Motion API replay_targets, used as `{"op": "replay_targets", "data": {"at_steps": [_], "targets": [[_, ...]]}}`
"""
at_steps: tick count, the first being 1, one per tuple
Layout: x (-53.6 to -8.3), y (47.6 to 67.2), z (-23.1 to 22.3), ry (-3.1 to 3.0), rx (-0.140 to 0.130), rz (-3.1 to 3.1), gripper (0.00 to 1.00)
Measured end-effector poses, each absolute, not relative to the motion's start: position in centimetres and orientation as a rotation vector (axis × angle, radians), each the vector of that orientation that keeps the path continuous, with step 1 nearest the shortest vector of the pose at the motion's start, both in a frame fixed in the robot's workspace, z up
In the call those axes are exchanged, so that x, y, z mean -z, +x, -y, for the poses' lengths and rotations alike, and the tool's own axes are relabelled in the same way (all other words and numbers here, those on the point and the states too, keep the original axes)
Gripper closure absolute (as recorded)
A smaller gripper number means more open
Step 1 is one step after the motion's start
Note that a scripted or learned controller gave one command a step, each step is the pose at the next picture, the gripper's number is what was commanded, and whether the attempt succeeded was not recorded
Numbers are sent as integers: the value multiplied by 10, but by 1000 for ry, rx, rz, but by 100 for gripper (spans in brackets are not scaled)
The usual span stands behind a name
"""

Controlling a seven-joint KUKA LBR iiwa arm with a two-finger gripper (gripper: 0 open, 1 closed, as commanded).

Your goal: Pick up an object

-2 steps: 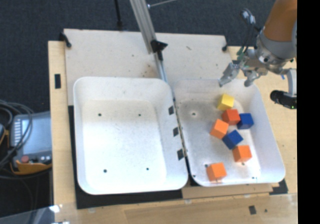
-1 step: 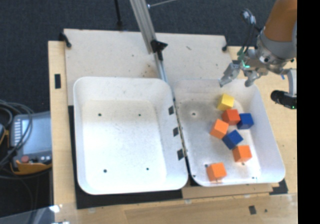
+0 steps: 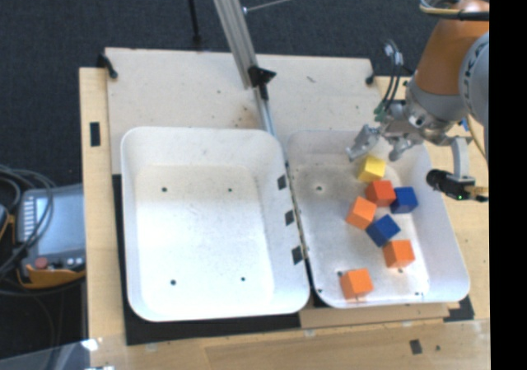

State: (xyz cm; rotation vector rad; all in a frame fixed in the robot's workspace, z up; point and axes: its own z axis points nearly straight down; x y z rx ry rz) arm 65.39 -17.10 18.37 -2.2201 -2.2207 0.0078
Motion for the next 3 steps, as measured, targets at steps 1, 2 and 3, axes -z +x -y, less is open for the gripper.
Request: {"op": "replay_targets", "data": {"at_steps": [1,2,3], "targets": [[-130,661,179,-2228,-1,2228,0],[-127,665,181,-2236,12,2236,0],[-138,667,182,-2238,15,2242,100]]}}
